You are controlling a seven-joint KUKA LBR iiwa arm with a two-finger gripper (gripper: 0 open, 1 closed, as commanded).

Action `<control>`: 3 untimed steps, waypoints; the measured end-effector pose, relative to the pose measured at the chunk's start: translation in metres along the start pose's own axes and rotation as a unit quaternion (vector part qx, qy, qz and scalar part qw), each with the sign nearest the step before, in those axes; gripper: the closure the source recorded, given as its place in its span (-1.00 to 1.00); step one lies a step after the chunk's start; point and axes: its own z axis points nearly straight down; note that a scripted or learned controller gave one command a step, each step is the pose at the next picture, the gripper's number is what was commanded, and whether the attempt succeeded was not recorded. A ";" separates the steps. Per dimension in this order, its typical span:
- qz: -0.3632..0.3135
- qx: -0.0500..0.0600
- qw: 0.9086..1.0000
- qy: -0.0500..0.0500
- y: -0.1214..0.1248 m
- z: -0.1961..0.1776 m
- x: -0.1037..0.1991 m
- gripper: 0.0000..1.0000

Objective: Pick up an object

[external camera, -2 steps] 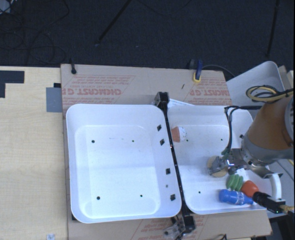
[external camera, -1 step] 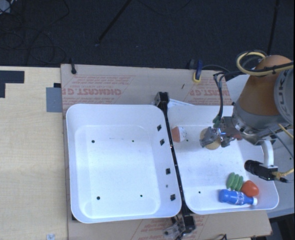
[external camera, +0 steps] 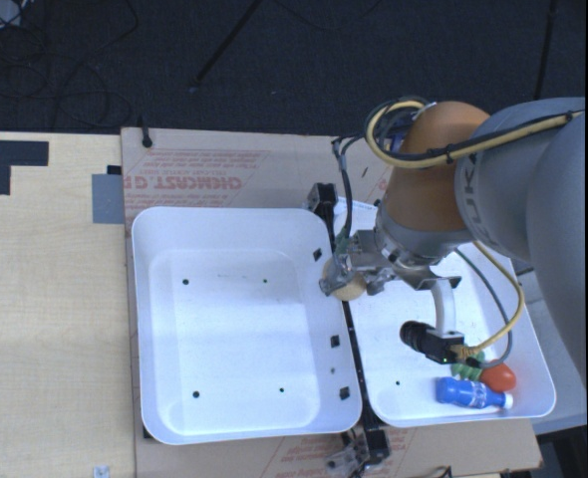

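My gripper (external camera: 352, 279) hangs over the divide between the two bins, at the left edge of the right bin (external camera: 533, 406). A small tan rounded object (external camera: 348, 290) sits between its fingertips, and the fingers are shut on it. In the near right corner of the right bin lie a blue bottle (external camera: 470, 393) with a white cap and a red-orange vegetable-like toy (external camera: 497, 376) with a green top. The arm's orange band and grey body cover much of the right bin's far half.
The left bin (external camera: 145, 267) is white and shallow, with a cardboard sheet (external camera: 204, 172) under both bins. A wooden benchtop (external camera: 45, 317) stretches to the left. Black clips (external camera: 336, 342) line the divide between the bins.
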 end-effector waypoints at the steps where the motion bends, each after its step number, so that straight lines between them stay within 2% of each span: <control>1: 0.004 -0.004 1.000 -0.001 -0.066 -0.129 0.031 1.00; 2: 0.005 -0.001 1.000 -0.002 -0.025 -0.146 0.067 1.00; 3: 0.003 -0.003 1.000 -0.001 -0.068 -0.238 0.126 1.00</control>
